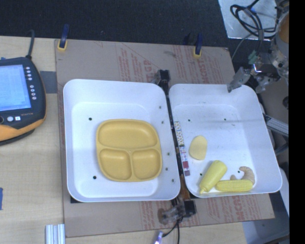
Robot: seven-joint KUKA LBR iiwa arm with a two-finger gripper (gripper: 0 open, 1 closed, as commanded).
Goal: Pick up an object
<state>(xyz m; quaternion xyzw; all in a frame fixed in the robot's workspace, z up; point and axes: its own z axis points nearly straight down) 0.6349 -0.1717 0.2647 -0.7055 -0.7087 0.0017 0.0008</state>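
hovering spread-fingered, metal gripper (pixel 247 78) overhangs right bin (pixel 221 108) rim; ridged corn cob (pixel 234 186) inside.

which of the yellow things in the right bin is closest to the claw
The pale round piece, lying alone nearest the divider. The claw hangs over the bin's far edge, and the yellow bottle and corn cob lie farther, along the near wall.

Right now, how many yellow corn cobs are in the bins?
2, both in the right bin near its front edge: one corn cob tilted, the other corn cob lying flat beside it.
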